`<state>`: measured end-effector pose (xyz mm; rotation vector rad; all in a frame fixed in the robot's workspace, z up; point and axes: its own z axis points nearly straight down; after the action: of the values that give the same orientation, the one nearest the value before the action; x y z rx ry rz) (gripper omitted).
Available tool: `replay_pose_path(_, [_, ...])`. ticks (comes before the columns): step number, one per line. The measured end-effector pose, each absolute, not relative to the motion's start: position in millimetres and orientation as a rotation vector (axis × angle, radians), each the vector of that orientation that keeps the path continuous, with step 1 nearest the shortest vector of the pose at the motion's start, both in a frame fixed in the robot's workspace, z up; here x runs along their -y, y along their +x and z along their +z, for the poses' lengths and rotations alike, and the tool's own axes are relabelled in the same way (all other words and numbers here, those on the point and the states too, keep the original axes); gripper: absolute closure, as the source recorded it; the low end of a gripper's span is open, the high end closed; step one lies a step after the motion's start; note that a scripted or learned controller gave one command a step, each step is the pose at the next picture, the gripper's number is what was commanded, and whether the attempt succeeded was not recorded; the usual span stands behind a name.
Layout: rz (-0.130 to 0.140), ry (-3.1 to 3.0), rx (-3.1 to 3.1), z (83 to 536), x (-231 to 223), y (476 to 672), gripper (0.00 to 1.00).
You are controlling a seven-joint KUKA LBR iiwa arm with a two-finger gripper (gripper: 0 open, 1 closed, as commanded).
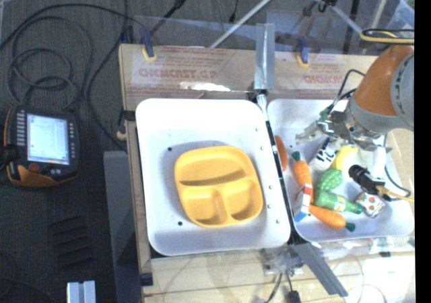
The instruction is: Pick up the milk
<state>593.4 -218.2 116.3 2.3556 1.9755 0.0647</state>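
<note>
**Where the gripper [326,128] hung over the right bin [397,224], the milk [325,156] lay just below it**

As the grey arm [380,89] reached in from the right, with its orange band above the wrist, the gripper hovered over the far half of the right bin. Whether it was open or closed could not be told from this slant. Just beneath it in the view stood the milk, a small white carton with black patches; whether the two touched could not be told. A yellow piece [346,157] lay just beside the carton on its right. Nearer the camera a lumpy green piece [330,179] rested beside a green bottle [339,203], and an orange carrot [302,172] lay to their left. A second carrot [326,216] lay along the near edge, its green top toward the right. A small red and white cube [371,205] sat in the near right part of the bin. A slim orange-red piece [279,150] lay against the bin's left wall. In the left bin [155,160] a yellow divided tray [217,184] sat about in the middle, three compartments showing. Beyond the bench on the left, a control pendant [44,141] with a lit screen lay on the dark floor among black cables [40,39].
</note>
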Motion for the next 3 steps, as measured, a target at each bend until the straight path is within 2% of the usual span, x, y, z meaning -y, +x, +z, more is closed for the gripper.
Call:
replay_pose_path(1, [0.056, 2.35, -1.968, 128.5, 222.8, 593.2, 1.0])
replay_pose_path(2, [0.057, 2.348, -1.968, 128.9, 222.3, 593.7, 0.0])
replay_pose_path(3, [0.054, 2.459, -1.856, 120.7, 223.5, 587.9, 0.0])
